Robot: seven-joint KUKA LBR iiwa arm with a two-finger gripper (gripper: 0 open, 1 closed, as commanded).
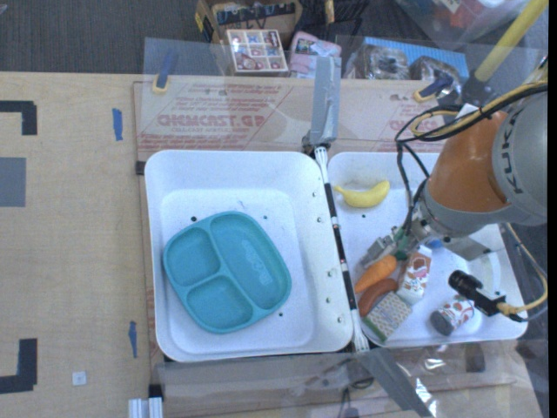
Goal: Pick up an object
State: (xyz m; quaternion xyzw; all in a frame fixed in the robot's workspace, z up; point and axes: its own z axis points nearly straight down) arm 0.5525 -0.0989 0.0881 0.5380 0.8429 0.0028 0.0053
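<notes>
Gripper (406, 242) low over the clutter in the right bin (383, 165)

Its grip cannot be told from here. A carrot (376, 276) lies just below-left of it, long axis slanting toward the bin divider; the banana (363, 193) lies above, near the far wall. The arm (474, 172) leans in from the right, wrist pitched down.

Bins (174, 181): white, matt, plastic-looking. Divided plate (226, 271): teal plastic, smooth, slight sheen. Banana (364, 194): yellow, glossy plastic look. Bench top (70, 233): pale wood grain, matt.
</notes>
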